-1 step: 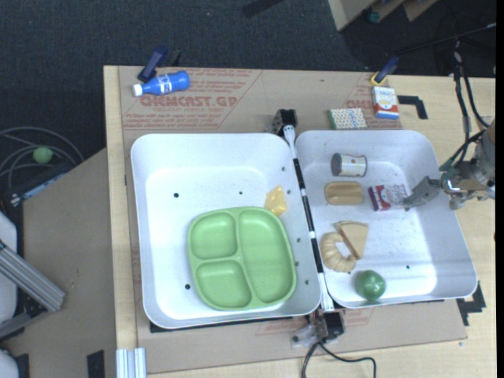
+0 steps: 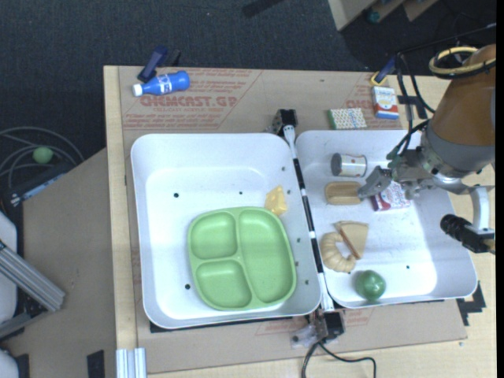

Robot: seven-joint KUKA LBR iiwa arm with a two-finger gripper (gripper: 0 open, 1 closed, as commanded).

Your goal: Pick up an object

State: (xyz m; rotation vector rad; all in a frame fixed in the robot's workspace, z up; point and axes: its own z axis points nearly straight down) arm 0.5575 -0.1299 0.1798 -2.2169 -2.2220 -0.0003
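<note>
Camera view, near edge first. Green ball [image 2: 368, 284] sits at the front of the right bin [image 2: 441, 286], just inside its rim. Just behind it, a croissant-shaped pastry [image 2: 336, 254] and a tan wedge [image 2: 353, 234], the two touching.

Left bin [image 2: 157, 211]: green divided plate [image 2: 239, 257], three compartments, lies flat in the front half. A pale yellow lump [image 2: 275, 201] lies just beyond the plate's far right corner, close to the wall shared by the bins.

Mid right bin: tan oblong piece [image 2: 343, 193], flat. Just beside it to the right, a small red-and-white packet [image 2: 391, 199] under the gripper [image 2: 394, 181]. Fingers point down over the packet; whether they are wide, narrow or closed on it I cannot tell, since the wrist hides the tips. Nothing visibly held between them.

Farther back, a small grey can [image 2: 349, 164] lies on its side near the right bin's far wall, well apart from the ball.

Arm [image 2: 468, 116] comes in from the right, orange band above the grey wrist, cables looping off it.

Far tabletop [image 2: 236, 93], beyond the bins: a blue-and-white bottle [image 2: 162, 83] lying down at the left corner; a small patterned card [image 2: 347, 118] and a little red-and-white box [image 2: 384, 101] near the right corner. A black clamp [image 2: 285, 120] sits where the two bins meet at the back.
</note>
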